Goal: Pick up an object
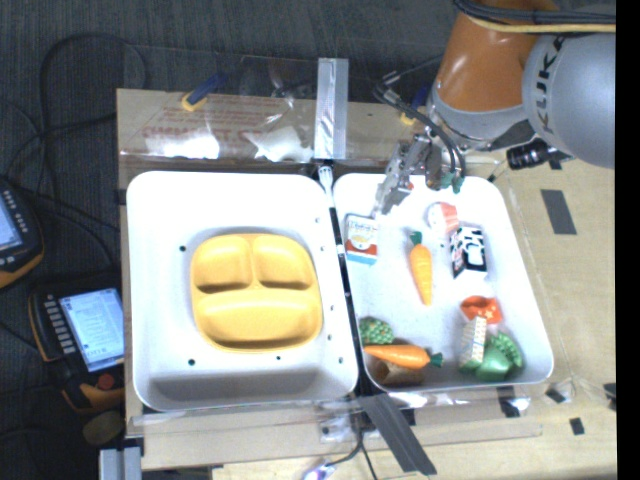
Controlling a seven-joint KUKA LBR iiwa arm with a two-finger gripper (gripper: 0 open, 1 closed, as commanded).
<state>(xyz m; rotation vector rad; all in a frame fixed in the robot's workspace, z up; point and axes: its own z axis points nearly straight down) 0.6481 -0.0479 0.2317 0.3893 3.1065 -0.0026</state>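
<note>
Bench (pixel 585 298): tan board, two white bins (pixel 150 268).
Floor (pixel 200 8): dark carpet.
Gripper (pixel 400 183): blurred, jaw state unclear, possibly open.

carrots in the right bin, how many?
2. One carrot stands lengthwise mid-bin, below the gripper. The other carrot lies crosswise at the right bin's near edge, left side. More could be hidden in the near-edge pile.

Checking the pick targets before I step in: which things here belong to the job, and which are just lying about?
Job:
gripper
right bin
upright carrot
lying carrot
small carton
corn cob

Lying about:
yellow tray in the left bin
handheld screen
</note>
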